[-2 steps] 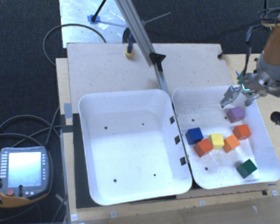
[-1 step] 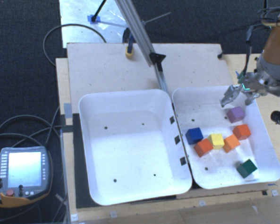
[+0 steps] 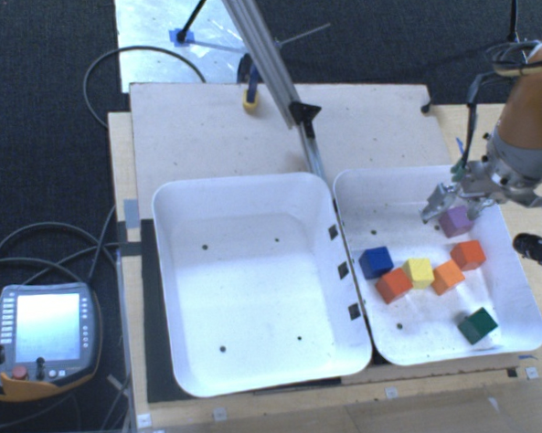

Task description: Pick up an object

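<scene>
Several small cubes lie in the right bin (image 3: 390,208). A purple cube (image 3: 454,221) sits near the bin's far right. In the middle are a blue cube (image 3: 375,261), a red cube (image 3: 393,284), a yellow cube (image 3: 420,271), an orange cube (image 3: 448,276) and another red cube (image 3: 468,254). A green cube (image 3: 477,325) rests near the front right corner. My gripper (image 3: 455,205) hangs low just over the purple cube, open, with one finger (image 3: 434,209) to the cube's left and the other to its right. The cube still looks seated on the bin floor.
The left bin (image 3: 247,276) stands beside the right one, and their rims meet near the centre. A slanted metal pole (image 3: 265,51) crosses the board behind the bins. A teach pendant (image 3: 40,339) and its cables lie at the far left, off the bench.
</scene>
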You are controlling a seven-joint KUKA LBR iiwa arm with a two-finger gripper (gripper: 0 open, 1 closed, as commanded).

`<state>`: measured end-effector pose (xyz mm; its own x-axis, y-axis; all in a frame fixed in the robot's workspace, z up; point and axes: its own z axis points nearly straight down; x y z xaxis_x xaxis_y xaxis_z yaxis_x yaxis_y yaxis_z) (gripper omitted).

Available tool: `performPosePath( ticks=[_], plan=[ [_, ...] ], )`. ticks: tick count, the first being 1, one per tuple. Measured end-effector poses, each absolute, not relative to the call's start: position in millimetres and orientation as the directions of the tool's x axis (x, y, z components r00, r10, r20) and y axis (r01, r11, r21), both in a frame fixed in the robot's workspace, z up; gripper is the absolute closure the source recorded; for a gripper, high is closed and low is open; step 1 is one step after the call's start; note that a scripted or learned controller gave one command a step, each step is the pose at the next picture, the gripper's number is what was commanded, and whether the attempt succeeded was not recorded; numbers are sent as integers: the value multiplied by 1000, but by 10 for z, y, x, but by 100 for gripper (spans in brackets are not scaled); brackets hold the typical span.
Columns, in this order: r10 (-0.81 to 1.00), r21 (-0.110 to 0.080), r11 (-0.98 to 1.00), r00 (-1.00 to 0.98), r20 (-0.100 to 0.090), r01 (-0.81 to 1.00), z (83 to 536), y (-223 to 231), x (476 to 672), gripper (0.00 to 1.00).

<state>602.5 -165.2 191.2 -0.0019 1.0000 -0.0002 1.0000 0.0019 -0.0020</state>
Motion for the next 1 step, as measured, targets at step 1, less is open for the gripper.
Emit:
performPosePath(
  ticks=[1],
  plan=[
    [1000, -2, 2, -2, 0, 1000, 1493, -1661, 5989, 0]
  ],
)
